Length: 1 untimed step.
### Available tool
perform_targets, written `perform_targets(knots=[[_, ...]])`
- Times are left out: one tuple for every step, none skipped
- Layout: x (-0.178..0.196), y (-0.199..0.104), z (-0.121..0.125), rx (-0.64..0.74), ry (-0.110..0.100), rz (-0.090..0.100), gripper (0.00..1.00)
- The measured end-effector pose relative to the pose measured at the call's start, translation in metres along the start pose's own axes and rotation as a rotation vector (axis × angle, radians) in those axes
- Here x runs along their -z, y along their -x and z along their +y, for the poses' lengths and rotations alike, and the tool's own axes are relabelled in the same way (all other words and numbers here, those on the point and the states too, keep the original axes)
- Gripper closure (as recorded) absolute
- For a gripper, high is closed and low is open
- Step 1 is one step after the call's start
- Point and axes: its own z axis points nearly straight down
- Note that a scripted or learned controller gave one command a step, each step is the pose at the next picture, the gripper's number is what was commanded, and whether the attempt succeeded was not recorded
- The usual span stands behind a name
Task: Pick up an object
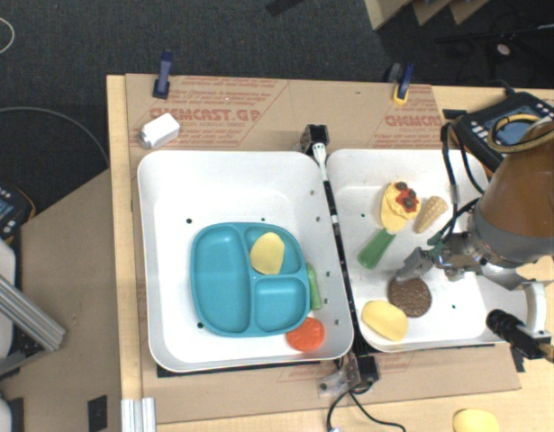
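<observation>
The picking up is not yet done: the hand (419, 264) hangs at the right of the frame over the right white bin (349, 241), just above the flat round brown cookie-like piece (410, 296), though I cannot tell whether it is clenched or released. Crowding it are a pale yellow lump (385, 319) just below, a green stick (376, 248) and a yellow piece with red topping (398, 207) above.
</observation>
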Motion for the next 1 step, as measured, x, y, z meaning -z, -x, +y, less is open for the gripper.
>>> perform_targets(knots=[[-0.0009,0.0253,0.0004,-0.003,0.006,-0.004,0.00]])
